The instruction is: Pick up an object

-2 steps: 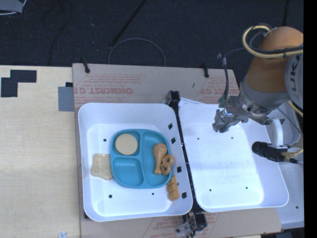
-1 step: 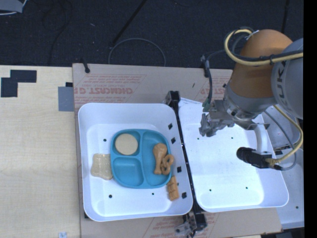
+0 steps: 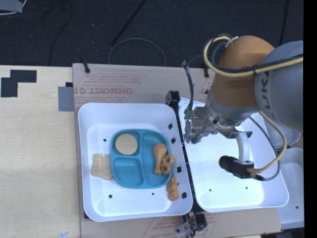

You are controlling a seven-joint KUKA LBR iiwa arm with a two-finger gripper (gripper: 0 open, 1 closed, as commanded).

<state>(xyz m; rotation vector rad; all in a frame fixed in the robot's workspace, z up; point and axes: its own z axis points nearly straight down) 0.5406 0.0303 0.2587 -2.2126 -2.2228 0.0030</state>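
We record the bench (image 3: pixel 34 148) first: a pale wooden surface, with a brown cardboard sheet (image 3: pixel 124 86) laid under the bins at its middle. The arm (image 3: pixel 257 83) enters from the right, grey, with its orange band bulking large over the far part of the right bin (image 3: pixel 237 197). That bin is shallow and white, and we see bare floor along its near side. The left bin (image 3: pixel 89 192) touches it along a shared edge held by black clips.

In the left bin we note a blue divided tray (image 3: pixel 133 175) lying flat near the middle. In its far-left compartment sits a round tan disc (image 3: pixel 126 144). In its right compartment lies a brown twisted pretzel-like piece (image 3: pixel 162 158), reaching from the far end toward the near end. Just left of the tray, touching its rim, lies a pale beige slab (image 3: pixel 101 166) on the bin floor. Just beside the tray's near-right corner lies a small orange-brown segmented piece (image 3: pixel 172 188), close to the bin's right wall.

The gripper (image 3: pixel 194 132) hangs over the far-left part of the right bin, beside the shared edge, apart from every object. We cannot tell how far its fingers stand apart, and nothing shows between them. A black cylindrical fitting (image 3: pixel 237 166) with a yellow hose projects below the wrist.
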